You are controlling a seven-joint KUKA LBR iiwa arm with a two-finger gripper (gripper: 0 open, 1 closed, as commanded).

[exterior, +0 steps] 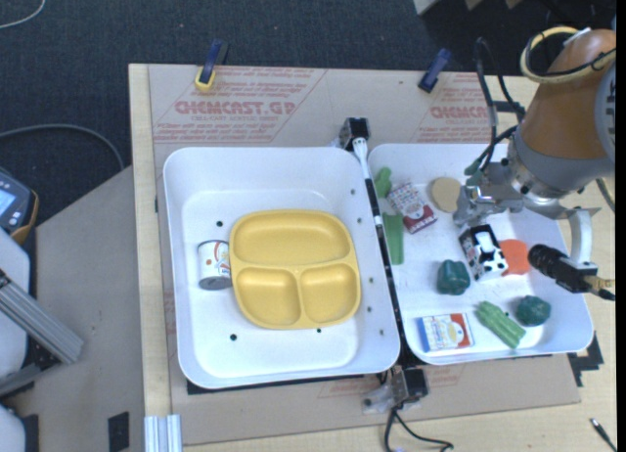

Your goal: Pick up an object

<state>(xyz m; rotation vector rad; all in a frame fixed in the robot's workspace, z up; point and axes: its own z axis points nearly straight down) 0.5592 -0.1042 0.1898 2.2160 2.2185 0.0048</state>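
1. Here, gripper [476, 207] hangs over the right bin [577, 328], near its far edge; whether it is open or closed, cannot tell.
2. Black-and-white toy [484, 250] lies just below it, mid-bin.
3. Nearby: green lump [453, 277], card [445, 332].
4. Left bin [186, 181] holds yellow tray [293, 268], can [212, 265] touching its left side.

bright, even overhead light, soft shadows, mild glare on the white bins [186, 245], slightly soft focus.
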